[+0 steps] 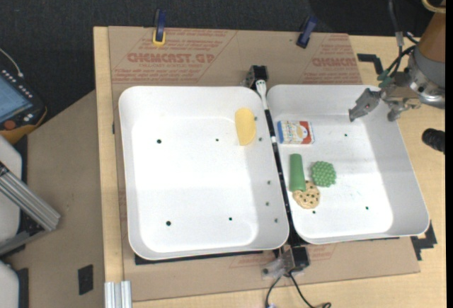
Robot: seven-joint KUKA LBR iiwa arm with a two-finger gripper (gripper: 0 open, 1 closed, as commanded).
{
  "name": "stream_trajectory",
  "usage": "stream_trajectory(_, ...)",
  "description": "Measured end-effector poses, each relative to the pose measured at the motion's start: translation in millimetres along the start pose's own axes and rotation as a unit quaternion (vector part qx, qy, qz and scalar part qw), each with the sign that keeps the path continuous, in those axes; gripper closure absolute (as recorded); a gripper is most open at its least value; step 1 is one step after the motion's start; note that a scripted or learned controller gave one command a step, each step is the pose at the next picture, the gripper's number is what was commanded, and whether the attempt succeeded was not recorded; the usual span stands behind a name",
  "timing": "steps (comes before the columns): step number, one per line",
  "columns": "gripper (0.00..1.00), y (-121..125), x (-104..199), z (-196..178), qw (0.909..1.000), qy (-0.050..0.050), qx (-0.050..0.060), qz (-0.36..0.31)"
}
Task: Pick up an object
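The gripper (377,105) is hovering above the right bin (396,158), fingers apart and holding nothing. It should be centring over the green ball (323,173) before descending.

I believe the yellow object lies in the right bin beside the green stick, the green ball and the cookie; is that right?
Not quite. The camera view shows the yellow object in the left bin, near its right wall. The green stick, the green ball and the cookie are indeed together in the right bin.
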State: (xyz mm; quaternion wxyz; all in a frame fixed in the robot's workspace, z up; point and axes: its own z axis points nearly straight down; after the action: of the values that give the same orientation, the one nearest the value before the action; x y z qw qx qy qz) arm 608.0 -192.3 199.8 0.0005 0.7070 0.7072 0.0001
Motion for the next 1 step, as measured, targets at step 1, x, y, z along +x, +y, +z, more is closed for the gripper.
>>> stream_trajectory(1,0.00,-87.6,-32.4,20.9,1.0000,0.001,0.004,0.004)
